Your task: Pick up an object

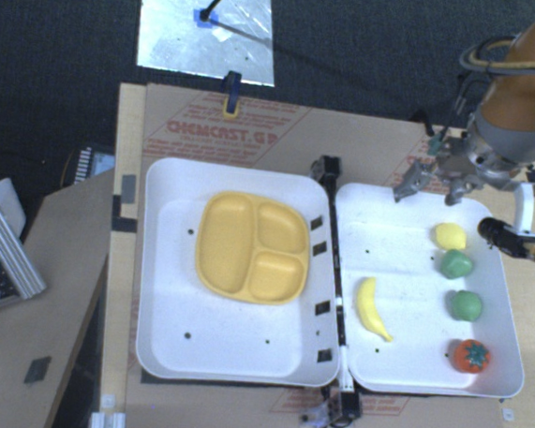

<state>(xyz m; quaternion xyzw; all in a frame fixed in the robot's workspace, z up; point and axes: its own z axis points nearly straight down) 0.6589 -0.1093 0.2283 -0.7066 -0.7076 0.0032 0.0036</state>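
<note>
Objects for picking are seen in the right bin (393,376): a banana (372,310) lies near the bin's left side, well apart from the others. Along the right side a column is formed by a yellow lemon-like piece (450,236) at the top, a green piece (455,265) touching or just below it, a second green round piece (467,306) further down, and a red tomato-like piece (469,356) with a green top nearest the front rim.

In the left bin (157,339) a yellow divided plate (250,247) with three compartments is placed, roughly central.

The tool (433,191) is held above the far rim of the right bin, up and to the left of the lemon-like piece, with its two fingers spread apart and nothing seen between them. No object is touched by it.

Both bins rest on a cardboard sheet (257,127) on the tabletop (56,263). A shiny square panel (209,22) lies beyond the cardboard.
</note>
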